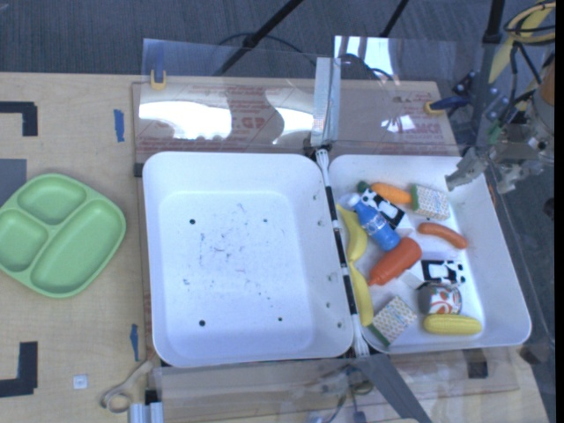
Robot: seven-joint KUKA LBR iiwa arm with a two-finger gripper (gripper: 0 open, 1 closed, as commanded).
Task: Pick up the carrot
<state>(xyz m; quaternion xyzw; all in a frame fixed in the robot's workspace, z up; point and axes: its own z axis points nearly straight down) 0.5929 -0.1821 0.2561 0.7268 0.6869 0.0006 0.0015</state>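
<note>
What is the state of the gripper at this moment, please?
Gripper: open or closed cannot be told; it sits above the right bin's far right corner, apart from the carrot, with nothing seen in it.

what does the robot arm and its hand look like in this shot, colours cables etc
At the view's right edge, the hand reads as grey metallic parts, angular and blocky, with a pale grey piece jutting toward the right bin. Above it runs a tangle of yellow cables and darker wires, with a small blue bit nearby. The picture is too blurred to make out markings.
</note>
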